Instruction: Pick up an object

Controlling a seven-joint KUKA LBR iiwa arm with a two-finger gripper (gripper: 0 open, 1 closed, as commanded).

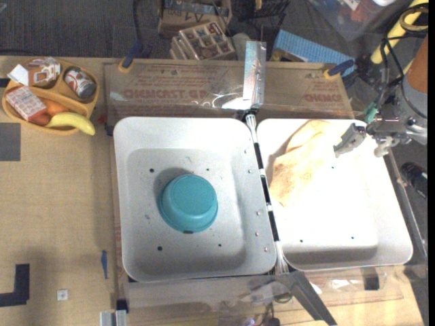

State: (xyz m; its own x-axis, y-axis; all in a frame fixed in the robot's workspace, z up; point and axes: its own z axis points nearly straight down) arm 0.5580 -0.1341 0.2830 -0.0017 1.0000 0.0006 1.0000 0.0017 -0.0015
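A teal bowl [189, 202] is sitting upside down in the left white bin [136, 148], a little below the middle of the picture and left of center. Nothing is touching it. In the right white bin [353, 229], a pale tan cloth [299, 161] is lying in the upper left part, close to the wall between the two bins. The gripper [365, 140] is hanging over the upper right corner of that bin, just beside the cloth's right edge — its two fingers are standing apart, with nothing between them. One fingertip [346, 141] is pointing toward the cloth, but I cannot tell if it is touching it. The grey arm [411, 117] is reaching in from the right edge of the picture. Both bins are resting on a wooden bench [54, 216]. In the upper left corner, an orange tray [13, 104] is holding toy food, and a yellow banana [71, 121] is lying along its lower edge. Behind the bins a brown cardboard wall [177, 90] is standing — a shiny strip [254, 73] is sticking up near its middle.
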